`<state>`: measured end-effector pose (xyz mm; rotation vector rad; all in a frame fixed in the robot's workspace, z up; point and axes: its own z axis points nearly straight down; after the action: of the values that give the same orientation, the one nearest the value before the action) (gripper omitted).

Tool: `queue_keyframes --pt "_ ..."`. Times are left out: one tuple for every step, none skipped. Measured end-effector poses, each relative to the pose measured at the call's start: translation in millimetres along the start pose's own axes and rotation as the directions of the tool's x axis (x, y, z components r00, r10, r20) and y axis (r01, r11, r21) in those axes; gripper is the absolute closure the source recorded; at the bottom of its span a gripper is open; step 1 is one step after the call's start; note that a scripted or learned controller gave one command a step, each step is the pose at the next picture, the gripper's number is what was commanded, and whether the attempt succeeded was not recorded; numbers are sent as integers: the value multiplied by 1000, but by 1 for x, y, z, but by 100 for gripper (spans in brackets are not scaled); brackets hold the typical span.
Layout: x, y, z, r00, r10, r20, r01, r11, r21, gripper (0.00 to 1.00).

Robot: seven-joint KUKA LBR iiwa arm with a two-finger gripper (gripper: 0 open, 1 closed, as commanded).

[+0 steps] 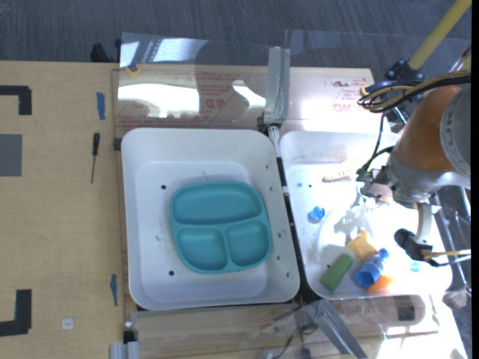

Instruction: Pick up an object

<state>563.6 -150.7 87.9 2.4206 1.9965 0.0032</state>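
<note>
Camera view has my arm coming in from the right over the right bin, and the hand hangs at its upper right part; whether it is open or closed I cannot tell, and I see nothing in it. The loose objects lie below and slightly left of it, toward the near rim: a clear plastic piece closest, then a yellow block, a blue bottle and a green block lying on a diagonal. The teal tray sits apart in the left bin.
</note>
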Motion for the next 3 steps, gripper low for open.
queue_keyframes --pt "18 -62 -189 979 -206 0 206 979 -8 100" --pt "108 -104 -224 976 -216 -4 216 976 -1 100" --pt "81 -103 -127 964 -266 -2 266 964 13 100"
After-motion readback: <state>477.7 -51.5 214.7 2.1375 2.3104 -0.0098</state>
